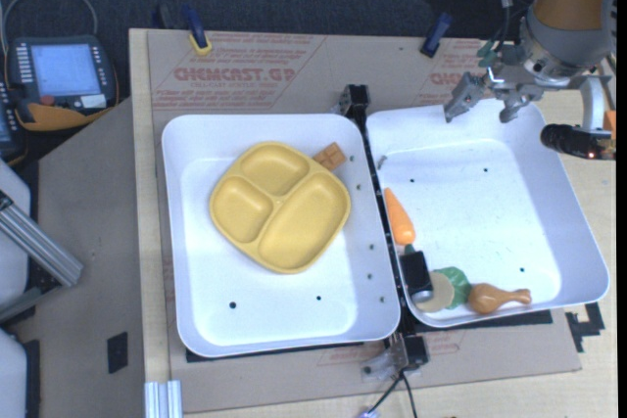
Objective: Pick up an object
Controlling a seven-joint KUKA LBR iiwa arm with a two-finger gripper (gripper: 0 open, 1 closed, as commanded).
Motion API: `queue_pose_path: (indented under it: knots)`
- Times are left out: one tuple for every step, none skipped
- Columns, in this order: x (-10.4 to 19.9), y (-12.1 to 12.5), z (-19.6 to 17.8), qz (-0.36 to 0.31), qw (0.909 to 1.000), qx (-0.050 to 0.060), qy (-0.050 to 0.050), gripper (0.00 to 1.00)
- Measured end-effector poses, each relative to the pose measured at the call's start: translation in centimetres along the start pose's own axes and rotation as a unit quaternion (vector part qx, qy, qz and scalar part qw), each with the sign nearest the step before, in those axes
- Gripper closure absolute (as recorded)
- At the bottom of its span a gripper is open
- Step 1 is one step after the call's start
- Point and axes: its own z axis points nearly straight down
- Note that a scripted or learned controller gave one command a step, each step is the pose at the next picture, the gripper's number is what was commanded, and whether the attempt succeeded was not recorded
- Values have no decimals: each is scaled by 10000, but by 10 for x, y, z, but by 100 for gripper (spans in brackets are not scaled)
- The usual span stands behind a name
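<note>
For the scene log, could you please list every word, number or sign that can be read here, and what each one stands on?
"CHEMCAST GP": red print on the brown board under the bins, left of centre, partly faint.
Red print on the same board further right, near the pincer: too faint and cut off to read.
Lit screen of the handheld pendant at far left: too small and blurred to read.
The bins and the yellow divided plate carry no text.

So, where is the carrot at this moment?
The carrot lies in the right bin, against its left wall, just above a black block.
</note>
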Motion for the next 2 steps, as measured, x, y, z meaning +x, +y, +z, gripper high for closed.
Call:
queue_pose_path:
  knots:
    - [-1, -10, 49, 5, 10000, 31, 5, 0]
    - [1, -8, 92, 1, 10000, 26, 5, 0]
